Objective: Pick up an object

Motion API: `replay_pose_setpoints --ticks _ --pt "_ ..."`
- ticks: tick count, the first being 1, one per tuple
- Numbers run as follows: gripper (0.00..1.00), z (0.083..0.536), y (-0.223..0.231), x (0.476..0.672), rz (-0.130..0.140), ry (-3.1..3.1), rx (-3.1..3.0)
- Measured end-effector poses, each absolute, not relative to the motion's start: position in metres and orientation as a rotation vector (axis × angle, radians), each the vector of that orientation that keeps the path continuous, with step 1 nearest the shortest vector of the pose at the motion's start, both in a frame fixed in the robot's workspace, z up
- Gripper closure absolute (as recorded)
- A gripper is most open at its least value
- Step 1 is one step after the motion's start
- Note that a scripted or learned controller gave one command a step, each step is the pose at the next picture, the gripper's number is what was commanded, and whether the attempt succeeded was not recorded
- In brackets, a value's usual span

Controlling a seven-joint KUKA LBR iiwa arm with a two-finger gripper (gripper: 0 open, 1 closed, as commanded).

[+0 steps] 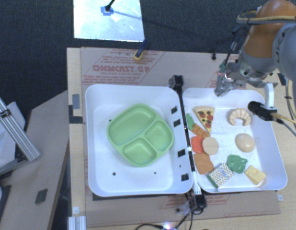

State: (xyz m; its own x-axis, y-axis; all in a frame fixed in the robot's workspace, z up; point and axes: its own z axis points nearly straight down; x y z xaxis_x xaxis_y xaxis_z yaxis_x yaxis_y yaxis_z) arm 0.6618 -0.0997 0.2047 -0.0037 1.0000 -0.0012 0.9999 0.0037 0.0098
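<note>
Bench, two shallow white bins side by side. Left bin (97, 176): one pale green divided plate (140, 134), smooth moulded plastic, three compartments, lying flat. Right bin (277, 169): assorted toy food, all resting on the floor of the bin, none lifted. Items: pizza slice (205, 116), flat wedge with printed topping; croissant (240, 116), tan, curved, ridged; egg-like cream dome (244, 142), smooth; carrot (199, 129), orange, slender; red slice (198, 144) partly under a beige round disc (210, 145); orange-brown oval patty (203, 163); green leafy piece (236, 163), crinkled; yellow cheese wedge (255, 175); small patterned packet (221, 175), rectangular. Gripper (224, 86): metal, poised above the far edge of the right bin, nothing between its tips; whether the claw is spread or pressed together, I cannot tell at this angle. Progress, as judged: pick not yet made; choosing, descending and grasping all remain. Nearest candidate appears to be the pizza slice, just below the gripper.
</note>
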Motion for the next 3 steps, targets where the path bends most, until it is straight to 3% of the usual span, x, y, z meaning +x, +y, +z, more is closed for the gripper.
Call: replay_pose_setpoints --ticks 1,3 --pt "1.00 0.227 -0.100 0.663 0.006 2.224 2.214" --pt "1.00 0.233 -0.066 0.581 0.000 2.223 2.220"
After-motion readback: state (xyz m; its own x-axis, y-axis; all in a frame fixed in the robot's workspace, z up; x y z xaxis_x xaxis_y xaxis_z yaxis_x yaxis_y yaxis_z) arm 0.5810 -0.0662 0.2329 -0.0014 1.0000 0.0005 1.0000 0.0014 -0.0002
